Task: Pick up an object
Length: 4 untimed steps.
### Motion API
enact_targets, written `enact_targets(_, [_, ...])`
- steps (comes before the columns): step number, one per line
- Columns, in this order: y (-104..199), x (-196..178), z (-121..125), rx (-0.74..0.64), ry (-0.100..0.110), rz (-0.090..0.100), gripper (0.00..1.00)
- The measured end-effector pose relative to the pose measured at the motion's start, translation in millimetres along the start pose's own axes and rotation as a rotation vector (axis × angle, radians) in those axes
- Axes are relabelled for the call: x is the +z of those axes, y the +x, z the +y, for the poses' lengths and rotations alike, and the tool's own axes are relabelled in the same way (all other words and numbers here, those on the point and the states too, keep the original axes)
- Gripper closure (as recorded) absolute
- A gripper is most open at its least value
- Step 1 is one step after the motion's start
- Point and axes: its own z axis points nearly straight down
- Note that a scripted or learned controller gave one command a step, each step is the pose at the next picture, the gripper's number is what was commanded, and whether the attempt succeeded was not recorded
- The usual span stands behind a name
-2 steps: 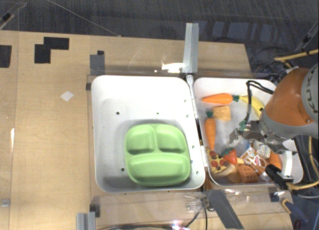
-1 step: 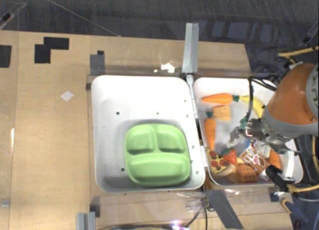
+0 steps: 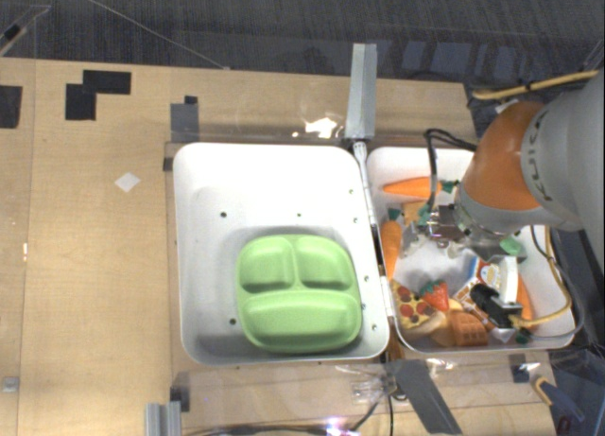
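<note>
While the arm (image 3: pixel 529 169) hangs over the right bin (image 3: pixel 380 171), the tool (image 3: pixel 442 229) sits low near that bin's middle among the clutter; I cannot tell whether it is open, closed or gripping anything. Candidate objects lie in the right bin: 1 orange carrot (image 3: pixel 408 185) by the far edge, an orange stick (image 3: pixel 389 247) along the left edge, a pizza slice (image 3: pixel 409 307) in the near-left corner with a red piece (image 3: pixel 436 297) just beside it, and a tan bread-like toy (image 3: pixel 463 330) at the near edge. Left bin (image 3: pixel 217 179) on the tabletop (image 3: pixel 85 264) carries 1 green divided tray (image 3: pixel 298 292) toward its near-right corner, well apart from the tool.
</note>
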Motion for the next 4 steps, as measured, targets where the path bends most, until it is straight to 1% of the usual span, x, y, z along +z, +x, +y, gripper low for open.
enact_targets(1, [-16,8,73,-0.041,-0.013,-0.002,0.0])
enact_targets(2, [-5,6,5,-0.028,-0.013,0.0,0.0])
enact_targets(3, [-31,8,60,0.034,-0.013,-0.002,0.0])
enact_targets(4, [-29,10,115,0.035,0.022,0.002,0.0])
